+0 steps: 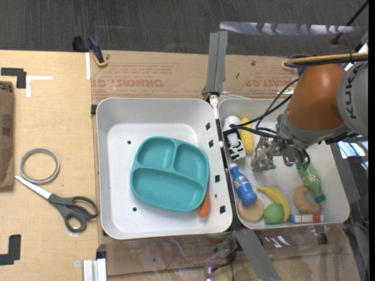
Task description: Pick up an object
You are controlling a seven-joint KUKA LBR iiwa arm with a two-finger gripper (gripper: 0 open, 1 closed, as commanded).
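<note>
Nearest us in the right bin (pixel 338 174) we see a lime (pixel 273 213), a banana (pixel 275 196), a bagel (pixel 305 199) and a blue bottle (pixel 242 185). Above them the gripper (pixel 272 156) hangs over bare bin floor, near a green bottle (pixel 310 180); we cannot tell how its fingers stand. Farther back lies corn (pixel 246 135). The left bin (pixel 111 157) holds a teal tray (pixel 170 173) with a carrot (pixel 204 205) touching its edge.

— How many bins (pixel 111 174)?
— Two, plus one teal plate (pixel 170 174) and one carrot (pixel 204 205).
— On the bench?
— One pair of scissors (pixel 61 205), one tape roll (pixel 39 164).
</note>
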